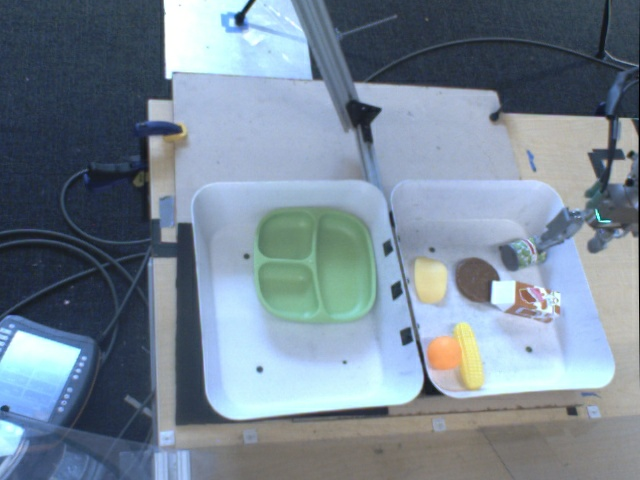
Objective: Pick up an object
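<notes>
**Gripper at the right bin's far edge, beside the small can**

The likeliest target I see is the small dark can (519, 254), lying tipped near the right wall of the right bin (470, 203), toward its far corner. My gripper (556, 230) reaches in over that same rim, and its tip appears to touch or sit just beside the can. I cannot tell from this angle whether the claw is spread or closed, and nothing is visibly between it, so I count nothing as held.

The other candidates lie close together in the middle of that bin, which explains why I would approach from the edge: the can is the outermost piece and the easiest to reach without disturbing neighbours. Just beside it toward the front lies a small carton (525, 300) on its side, touching or nearly touching a brown disc (477, 279). Left of that sits a pale yellow block (431, 280). Nearer the front edge, an orange ball (444, 352) rests against a corn cob (469, 355).

The left bin (225, 298) holds a green divided plate (315, 264), well apart from all this.

My judgement: the pick is in its approach stage, with the wall so close that the can may roll or wedge.
</notes>
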Controlling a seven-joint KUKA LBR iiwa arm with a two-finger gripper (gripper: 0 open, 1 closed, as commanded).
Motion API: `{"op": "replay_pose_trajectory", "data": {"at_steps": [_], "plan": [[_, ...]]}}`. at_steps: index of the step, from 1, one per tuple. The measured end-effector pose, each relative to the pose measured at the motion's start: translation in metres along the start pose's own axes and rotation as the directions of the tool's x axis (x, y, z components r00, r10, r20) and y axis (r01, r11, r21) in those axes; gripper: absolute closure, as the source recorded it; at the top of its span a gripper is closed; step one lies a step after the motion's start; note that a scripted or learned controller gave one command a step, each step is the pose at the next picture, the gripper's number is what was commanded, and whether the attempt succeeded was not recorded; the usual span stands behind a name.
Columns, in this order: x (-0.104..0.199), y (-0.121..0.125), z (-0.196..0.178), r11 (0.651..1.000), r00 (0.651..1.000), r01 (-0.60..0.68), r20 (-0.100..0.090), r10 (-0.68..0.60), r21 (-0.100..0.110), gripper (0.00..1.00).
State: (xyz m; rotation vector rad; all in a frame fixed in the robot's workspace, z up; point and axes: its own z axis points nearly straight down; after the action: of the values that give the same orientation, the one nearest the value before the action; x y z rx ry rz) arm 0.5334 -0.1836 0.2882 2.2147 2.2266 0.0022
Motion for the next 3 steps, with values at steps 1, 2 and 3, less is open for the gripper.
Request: {"op": "replay_pose_trajectory", "data": {"at_steps": [1, 2, 3], "plan": [[-0.001, 0.005, 0.043, 1.000, 1.000, -0.005, 0.000, 0.005, 0.004, 0.00], [-0.009, 0.009, 0.099, 1.000, 1.000, -0.005, -0.001, 0.005, 0.005, 0.00], [-0.003, 0.008, 0.143, 1.000, 1.000, -0.004, -0.001, 0.004, 0.004, 0.00]]}}
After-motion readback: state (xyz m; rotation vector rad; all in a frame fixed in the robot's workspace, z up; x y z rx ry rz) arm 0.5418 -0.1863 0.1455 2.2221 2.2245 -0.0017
